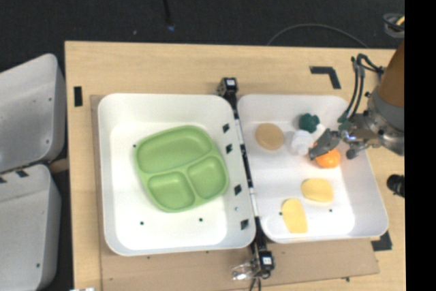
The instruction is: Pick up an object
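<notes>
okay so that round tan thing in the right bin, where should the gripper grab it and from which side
Grip the tan disc across its width, coming straight down from above. It lies flat and low, so only its rim gives the fingers hold. Bare floor lies left of it and in front; a white object sits close on its right, so close the fingers front to back.

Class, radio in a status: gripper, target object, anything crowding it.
Gripper low in right bin, at orange object. Grasp unconfirmed. White object and green object close beside.

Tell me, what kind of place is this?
Probably a robot test lab, not a kitchen: a wooden bench bears two white bins, a green divided plate lies in one, and a gripper reaches over small toy-like things.
</notes>
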Motion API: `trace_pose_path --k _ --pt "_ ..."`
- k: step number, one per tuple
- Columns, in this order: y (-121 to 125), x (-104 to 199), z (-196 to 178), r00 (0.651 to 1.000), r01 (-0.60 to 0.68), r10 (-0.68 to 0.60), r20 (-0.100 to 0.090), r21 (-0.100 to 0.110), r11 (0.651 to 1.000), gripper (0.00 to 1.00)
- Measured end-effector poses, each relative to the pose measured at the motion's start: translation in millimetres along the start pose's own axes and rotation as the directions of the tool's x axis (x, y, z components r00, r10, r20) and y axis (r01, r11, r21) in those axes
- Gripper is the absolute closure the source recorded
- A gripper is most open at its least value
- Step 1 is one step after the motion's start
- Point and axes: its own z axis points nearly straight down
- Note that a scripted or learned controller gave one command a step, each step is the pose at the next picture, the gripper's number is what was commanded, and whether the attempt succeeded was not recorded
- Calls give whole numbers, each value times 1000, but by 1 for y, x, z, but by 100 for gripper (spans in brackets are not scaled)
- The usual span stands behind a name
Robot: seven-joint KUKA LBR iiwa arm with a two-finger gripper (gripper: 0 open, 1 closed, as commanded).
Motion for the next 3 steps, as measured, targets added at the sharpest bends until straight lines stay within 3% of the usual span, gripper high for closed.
trace_pose_path --k 2,3 --pt "2 -11 130 1000 -1 1 -1 2 1000 0" --pt "4 -12 118 1000 -6 6 -1 -1 1000 100"
